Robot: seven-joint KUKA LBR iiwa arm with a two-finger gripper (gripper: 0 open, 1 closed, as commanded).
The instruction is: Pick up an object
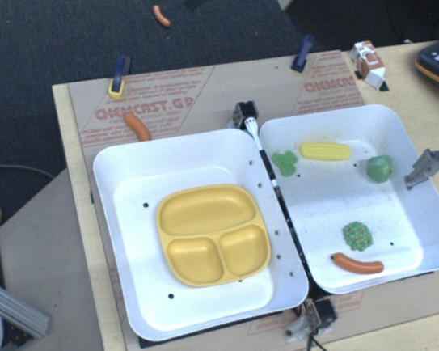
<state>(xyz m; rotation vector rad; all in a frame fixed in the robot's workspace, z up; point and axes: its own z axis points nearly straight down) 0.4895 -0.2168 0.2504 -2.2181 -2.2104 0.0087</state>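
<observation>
Nearest the camera, on the right bin's point(426, 189) floor, an orange sausage point(357, 263) lies close to the front wall, with a knobbly green broccoli floret point(357, 235) just behind it. To the left, the other bin point(121, 226) holds a yellow divided plate point(212, 233) (one long compartment at the back, two smaller ones in front), sitting roughly in the middle of that bin.

Farther back in the right bin, a round green ball-like piece point(379, 168) rests near the right wall. A yellow corn cob point(324, 151) lies beyond it toward the back, and a flat green leafy piece point(284, 162) sits just left of the corn, close to the divider between the bins.

The end effector point(434, 163) reaches in from the right edge at about the height of the green ball, over the right bin's rim. One grey finger point(419, 168) slants down and leftward, its tip near the ball but apart from it. Whether the fingers are spread or closed I cannot tell, and nothing shows between them.

Beyond the bins, on the cardboard-covered surface point(191, 93), a second orange sausage point(137, 126) lies near the left bin's back wall.
</observation>
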